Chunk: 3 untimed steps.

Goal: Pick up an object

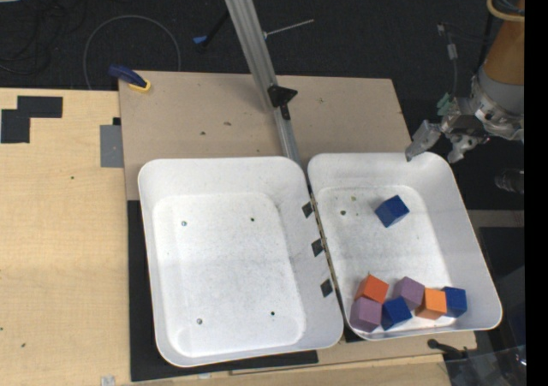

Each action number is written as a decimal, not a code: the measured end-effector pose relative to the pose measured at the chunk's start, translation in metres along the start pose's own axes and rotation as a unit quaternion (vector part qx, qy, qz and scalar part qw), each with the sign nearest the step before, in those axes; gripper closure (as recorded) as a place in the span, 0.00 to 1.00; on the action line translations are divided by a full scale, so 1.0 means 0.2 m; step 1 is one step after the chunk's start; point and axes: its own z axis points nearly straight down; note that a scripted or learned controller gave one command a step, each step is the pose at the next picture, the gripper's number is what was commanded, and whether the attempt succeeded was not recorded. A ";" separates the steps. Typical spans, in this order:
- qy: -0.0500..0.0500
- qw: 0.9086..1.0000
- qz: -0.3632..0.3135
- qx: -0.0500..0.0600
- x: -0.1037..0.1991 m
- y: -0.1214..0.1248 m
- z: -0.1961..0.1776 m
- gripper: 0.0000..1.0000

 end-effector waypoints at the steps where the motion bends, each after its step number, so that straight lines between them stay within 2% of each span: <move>1: 0.000 1.000 0.001 -0.001 -0.05 0.04 0.77 0.00; 2: 0.000 1.000 0.003 0.000 0.01 -0.16 0.58 0.00; 3: 0.000 1.000 0.005 -0.001 0.01 -0.15 0.54 1.00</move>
